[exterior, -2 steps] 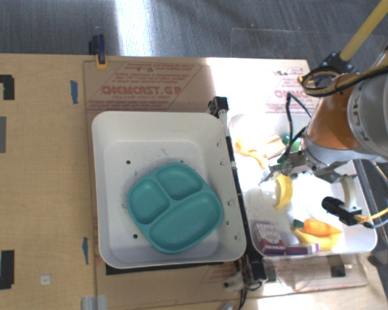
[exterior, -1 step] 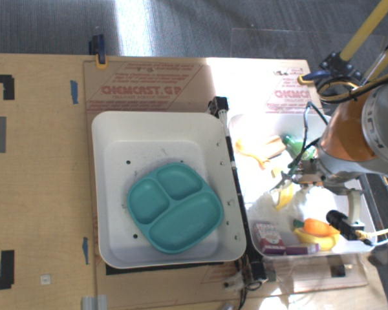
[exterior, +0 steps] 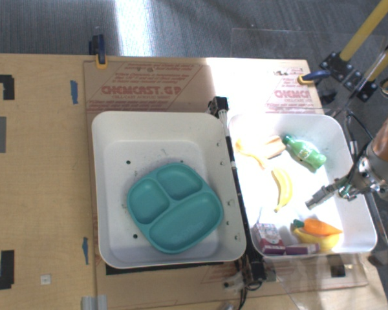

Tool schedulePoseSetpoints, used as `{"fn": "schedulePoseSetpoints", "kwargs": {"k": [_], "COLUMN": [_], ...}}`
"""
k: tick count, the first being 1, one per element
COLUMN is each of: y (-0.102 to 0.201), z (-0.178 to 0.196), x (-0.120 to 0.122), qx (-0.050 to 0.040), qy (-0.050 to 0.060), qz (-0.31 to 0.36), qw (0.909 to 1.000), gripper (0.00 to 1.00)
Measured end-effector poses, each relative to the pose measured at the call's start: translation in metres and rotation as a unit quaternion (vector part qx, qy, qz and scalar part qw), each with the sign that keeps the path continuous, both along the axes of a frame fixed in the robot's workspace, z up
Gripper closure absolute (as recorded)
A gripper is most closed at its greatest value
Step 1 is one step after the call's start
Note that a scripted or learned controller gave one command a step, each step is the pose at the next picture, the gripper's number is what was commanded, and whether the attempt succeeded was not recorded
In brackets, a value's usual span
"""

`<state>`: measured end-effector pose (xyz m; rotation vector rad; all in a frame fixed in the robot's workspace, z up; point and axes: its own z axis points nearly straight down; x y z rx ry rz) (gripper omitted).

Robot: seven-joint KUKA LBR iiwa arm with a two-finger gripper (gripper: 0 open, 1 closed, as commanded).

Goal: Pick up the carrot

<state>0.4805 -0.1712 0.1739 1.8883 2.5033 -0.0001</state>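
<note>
two white bins on a bench, carrot in the right one

on the left lies a brown cardboard surface (exterior: 39,192) with black corner marks and bits of blue tape. toward the middle sits the left bin (exterior: 110,173), shallow and white, with a teal divided plate (exterior: 174,205) lying flat in it; the plate has three compartments and nothing on it.

just beside it, across a dark seam, is the right bin (exterior: 333,134), brightly lit. near its far side lie a pale yellow peeled banana toy (exterior: 262,149) and a green bottle (exterior: 304,152) on its side, close together. near the bin's centre lies a yellow banana (exterior: 282,187), curved. at the near edge a small red and white packet (exterior: 268,234) rests against the wall.

the carrot (exterior: 321,227), orange with a green top, lies in the near right corner of the right bin, resting on a yellow object (exterior: 318,239) that sits just under it.

the gripper (exterior: 320,196) reaches in from the right, above and beyond the carrot, apart from it. one dark finger (exterior: 323,194) points left over the bin floor. whether the hand is wide or narrow cannot be told, and nothing is seen held in it.
</note>
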Motion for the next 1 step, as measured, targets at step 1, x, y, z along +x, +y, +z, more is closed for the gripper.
{"fn": "schedulePoseSetpoints", "kwargs": {"k": [1], "y": [0.0457], "z": [-0.0351], "x": [-0.0005], "qx": [0.0036], "qy": [0.004], "qz": [-0.014], "qw": [0.9999], "gripper": [0.0]}}
